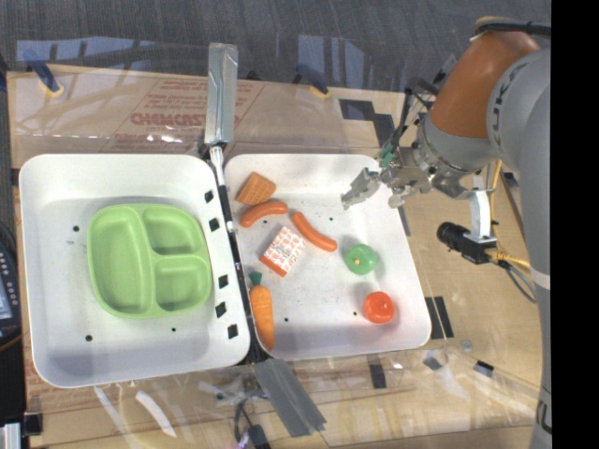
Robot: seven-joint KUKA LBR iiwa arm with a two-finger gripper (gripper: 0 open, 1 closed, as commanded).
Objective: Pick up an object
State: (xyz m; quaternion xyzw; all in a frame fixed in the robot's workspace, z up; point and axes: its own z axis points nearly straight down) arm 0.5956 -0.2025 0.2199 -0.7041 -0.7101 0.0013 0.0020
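Pincer [360,191], its fingers' state impossible to tell, is hovering over the right white bin [412,288]; the long orange plastic sausage [314,232] is lying just below-left, slanting away diagonally.

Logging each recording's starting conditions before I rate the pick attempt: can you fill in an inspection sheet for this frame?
Surface: bench with two white bins side by side, the left bin and the right bin.
Job's things: in the right bin, an orange wedge, two sausages, a small printed box, a green apple, a red tomato and a carrot by the left wall.
Clutter: green divided tray in the left bin.
Grippers: gripper above the right bin's upper right corner, nothing between its fingers.
Cables: yellow cable beside the arm.
Surroundings: clear plastic sheeting, tape strips, dark carpet.
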